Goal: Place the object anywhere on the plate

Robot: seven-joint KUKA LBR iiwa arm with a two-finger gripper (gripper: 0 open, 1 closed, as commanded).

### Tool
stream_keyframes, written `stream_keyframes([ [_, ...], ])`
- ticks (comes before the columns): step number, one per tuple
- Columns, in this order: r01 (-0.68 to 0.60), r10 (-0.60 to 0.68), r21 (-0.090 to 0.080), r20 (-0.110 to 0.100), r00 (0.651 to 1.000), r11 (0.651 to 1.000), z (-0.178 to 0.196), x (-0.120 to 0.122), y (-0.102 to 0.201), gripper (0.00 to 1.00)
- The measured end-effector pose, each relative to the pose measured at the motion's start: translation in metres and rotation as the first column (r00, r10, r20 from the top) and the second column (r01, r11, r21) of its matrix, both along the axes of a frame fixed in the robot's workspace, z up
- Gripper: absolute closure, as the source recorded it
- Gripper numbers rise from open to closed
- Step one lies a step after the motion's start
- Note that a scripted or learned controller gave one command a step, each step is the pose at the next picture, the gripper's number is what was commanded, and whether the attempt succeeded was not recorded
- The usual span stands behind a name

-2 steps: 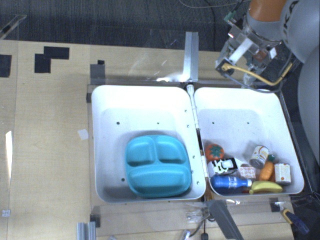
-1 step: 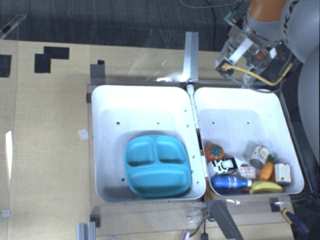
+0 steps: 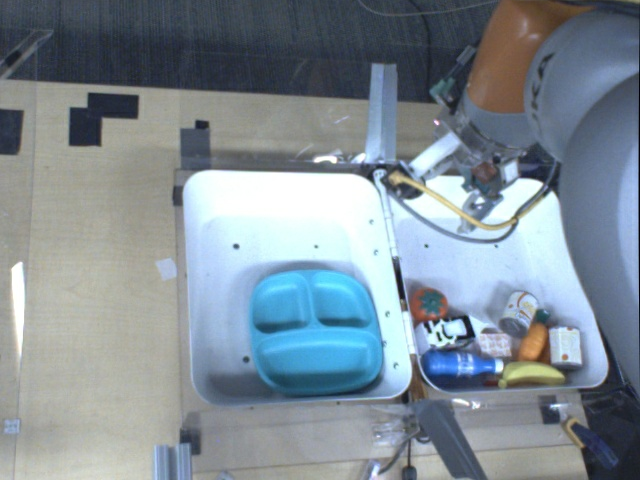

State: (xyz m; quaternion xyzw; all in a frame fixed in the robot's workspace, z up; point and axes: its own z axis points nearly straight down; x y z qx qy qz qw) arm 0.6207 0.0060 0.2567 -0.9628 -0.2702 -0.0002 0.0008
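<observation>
We see a light wooden tabletop (image 3: 90,298) with a dark ribbed floor behind it, and on it two shallow white bins side by side. The hand (image 3: 484,180) hangs over the far part of the right bin (image 3: 520,253), under the grey arm (image 3: 590,118) with its orange band (image 3: 505,43). A yellow cable (image 3: 455,215) loops just below the hand. We cannot tell the state of the hand, because it is small and blurred here.

The objects lie well below the hand, crowded in the near corner of the right bin: a blue bottle (image 3: 458,367) with a yellow banana (image 3: 530,374) touching its right end, a carrot (image 3: 535,336), a small can (image 3: 518,311), a white carton (image 3: 565,347), a red and green piece (image 3: 429,303), and a black and white item (image 3: 450,331). Some of them carry labels, but no writing or brand can be read.

The blue plate (image 3: 315,330), with three compartments, lies down and to the left of the hand, in the near part of the left bin (image 3: 230,228). The far half of the left bin is bare white floor. Between the hand and the crowded objects, the middle of the right bin is also bare. The shared wall of the bins runs just left of the hand.
</observation>
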Motion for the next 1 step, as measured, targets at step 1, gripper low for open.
stream_keyframes([
  [1, 0.001, -0.001, 0.0, 0.001, 1.0, 1.0, 0.0003, 0.0001, -0.0003, 0.0],
])
